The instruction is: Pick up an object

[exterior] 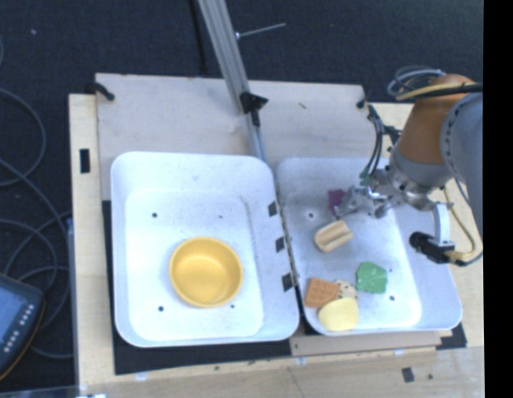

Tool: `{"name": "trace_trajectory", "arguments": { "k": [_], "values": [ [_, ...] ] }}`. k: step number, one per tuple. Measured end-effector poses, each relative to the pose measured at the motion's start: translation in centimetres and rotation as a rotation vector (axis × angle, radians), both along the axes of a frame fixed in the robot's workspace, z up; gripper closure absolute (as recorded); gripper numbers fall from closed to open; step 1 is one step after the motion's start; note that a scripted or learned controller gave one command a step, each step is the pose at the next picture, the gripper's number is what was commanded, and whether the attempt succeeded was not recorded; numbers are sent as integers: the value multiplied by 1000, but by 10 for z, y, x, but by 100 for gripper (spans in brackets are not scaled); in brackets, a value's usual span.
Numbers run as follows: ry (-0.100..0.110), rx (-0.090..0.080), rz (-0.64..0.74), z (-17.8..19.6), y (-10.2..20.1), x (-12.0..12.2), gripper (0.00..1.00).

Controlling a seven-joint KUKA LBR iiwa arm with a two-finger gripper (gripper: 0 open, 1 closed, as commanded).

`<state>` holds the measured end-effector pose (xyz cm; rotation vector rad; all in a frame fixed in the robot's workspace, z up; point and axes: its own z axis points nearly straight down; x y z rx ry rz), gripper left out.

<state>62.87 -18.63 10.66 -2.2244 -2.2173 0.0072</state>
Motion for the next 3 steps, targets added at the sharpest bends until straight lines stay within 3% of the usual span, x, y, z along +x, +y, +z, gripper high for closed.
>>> {"name": "trace_trajectory", "arguments": {
  "k": [1,3],
  "values": [
    [-9,0,-2,15,-1,2,100],
    [-11,1,6,113,-12,12,100]
  ]
}}
